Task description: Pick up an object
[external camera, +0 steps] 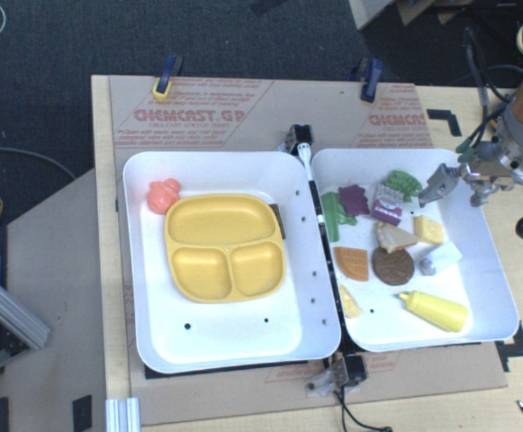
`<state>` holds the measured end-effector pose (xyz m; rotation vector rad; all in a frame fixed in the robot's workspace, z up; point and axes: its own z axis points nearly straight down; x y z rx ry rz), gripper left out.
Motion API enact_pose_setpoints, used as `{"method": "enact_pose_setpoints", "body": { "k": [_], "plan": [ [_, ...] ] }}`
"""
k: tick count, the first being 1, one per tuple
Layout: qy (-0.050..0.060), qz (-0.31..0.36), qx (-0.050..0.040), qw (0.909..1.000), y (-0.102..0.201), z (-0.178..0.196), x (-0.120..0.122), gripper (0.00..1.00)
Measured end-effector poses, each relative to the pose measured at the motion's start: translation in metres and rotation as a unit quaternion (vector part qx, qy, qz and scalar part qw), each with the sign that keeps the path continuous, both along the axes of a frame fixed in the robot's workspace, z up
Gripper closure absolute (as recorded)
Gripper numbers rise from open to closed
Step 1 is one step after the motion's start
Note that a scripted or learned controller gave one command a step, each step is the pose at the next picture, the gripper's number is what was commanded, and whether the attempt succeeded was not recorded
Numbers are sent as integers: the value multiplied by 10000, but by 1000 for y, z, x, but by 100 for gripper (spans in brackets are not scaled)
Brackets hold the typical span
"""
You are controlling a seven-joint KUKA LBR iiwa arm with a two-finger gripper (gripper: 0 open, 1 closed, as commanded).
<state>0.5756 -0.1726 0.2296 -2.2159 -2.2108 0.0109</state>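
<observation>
At the lower right of the frame a yellow plastic squeeze bottle [437,310] lies in the right white bin [491,241]. Farther up, the grey metal pincer [446,185] hangs above the bin's upper right, well apart from the bottle; its state I cannot tell.

A: Legible text, item one?

B: Brown paper-faced board [243,106] under the two white bins: red print "CHEMCAST GP" at 12 o'clock of the left white bin [144,241], with a line of smaller red print above it, too small to read.

A: Item two?

B: Same board, 12 o'clock of the right white bin [491,268]: the red lettering repeats, partly readable as "CHEMCAST".
</observation>
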Motion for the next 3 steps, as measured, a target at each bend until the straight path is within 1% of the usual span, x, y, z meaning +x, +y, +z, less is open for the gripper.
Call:
{"method": "enact_pose_setpoints", "body": {
  "k": [1,2,3],
  "plan": [
    [-60,13,-13,10000,0,6,3,0],
    [-24,8,-4,10000,-4,-56,-2,0],
    [-31,9,-3,10000,-5,-100,-8,0]
  ]
}}
